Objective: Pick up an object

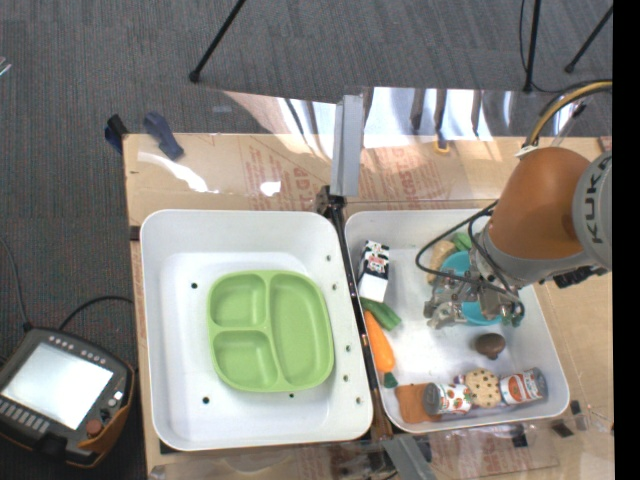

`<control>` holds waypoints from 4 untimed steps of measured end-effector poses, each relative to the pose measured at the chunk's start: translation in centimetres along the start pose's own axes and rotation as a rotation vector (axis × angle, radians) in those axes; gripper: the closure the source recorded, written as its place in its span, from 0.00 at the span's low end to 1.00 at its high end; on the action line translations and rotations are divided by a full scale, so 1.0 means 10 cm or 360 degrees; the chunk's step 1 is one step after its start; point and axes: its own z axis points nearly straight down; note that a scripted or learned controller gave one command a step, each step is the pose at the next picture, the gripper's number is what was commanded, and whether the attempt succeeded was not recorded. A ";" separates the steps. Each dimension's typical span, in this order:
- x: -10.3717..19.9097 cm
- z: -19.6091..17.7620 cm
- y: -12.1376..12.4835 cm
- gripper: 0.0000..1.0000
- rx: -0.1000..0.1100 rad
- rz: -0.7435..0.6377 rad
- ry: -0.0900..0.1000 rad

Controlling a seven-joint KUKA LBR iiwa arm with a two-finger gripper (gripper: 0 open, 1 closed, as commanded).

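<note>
Orange carrot lies left of gripper.

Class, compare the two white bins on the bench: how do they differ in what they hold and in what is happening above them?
The left bin holds one thing, a green divided plate; the right bin holds many small things, among them a carrot and a can. The gripper is down over the right bin, while nothing reaches over the left bin. Both are shallow, white and sit side by side.
</note>
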 end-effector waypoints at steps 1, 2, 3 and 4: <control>0.00 0.01 0.01 0.00 0.0000 -0.0001 0.0001; -0.01 -0.10 0.02 1.00 -0.0001 -0.0008 -0.0004; -0.55 -1.38 -0.35 1.00 0.0008 -0.0081 -0.0023; -0.52 -1.31 -0.34 0.00 0.0002 -0.0081 -0.0002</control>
